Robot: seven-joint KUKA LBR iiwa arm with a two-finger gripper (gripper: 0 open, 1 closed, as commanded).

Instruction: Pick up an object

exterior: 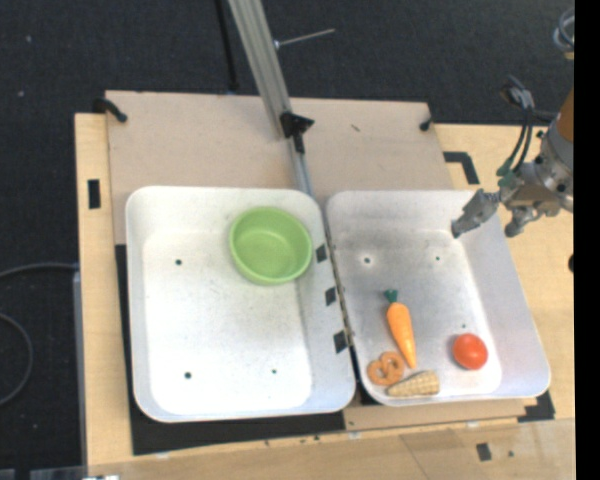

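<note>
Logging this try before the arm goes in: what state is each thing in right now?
Green bowl: upright, left bin.
Carrot: lying flat, right bin.
Tomato: resting, right bin.
Pretzel: flat, beside corn.
Corn: lying flat.
Gripper: open, holding nothing.

Two bins [160, 268] — one bowl [270, 245], carrot [401, 330], tomato [469, 351], pretzel [385, 368], corn [415, 384].
</note>
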